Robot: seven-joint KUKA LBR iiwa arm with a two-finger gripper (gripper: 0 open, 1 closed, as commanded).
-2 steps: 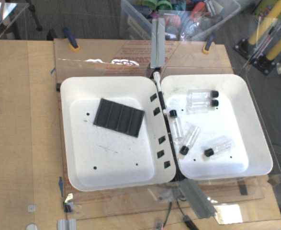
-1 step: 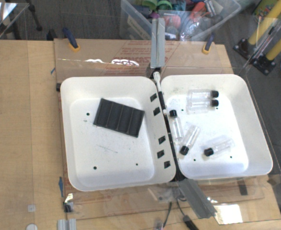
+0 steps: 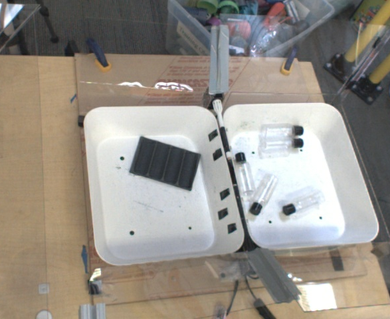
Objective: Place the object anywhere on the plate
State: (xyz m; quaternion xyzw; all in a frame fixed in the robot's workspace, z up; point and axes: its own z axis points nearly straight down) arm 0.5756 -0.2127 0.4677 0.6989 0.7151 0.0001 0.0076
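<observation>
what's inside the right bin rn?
In the right bin: five clear vials with black caps, two side by side near the back and three nearer the front. The vials are see-through, so little is covered.

Matt black ribbed plate (image 3: 165, 163) (plastic?), clear glossy vials (image 3: 279, 138).

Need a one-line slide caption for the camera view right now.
Dark ribbed plate lies in the left bin; five clear black-capped vials lie scattered in the right bin.
</observation>
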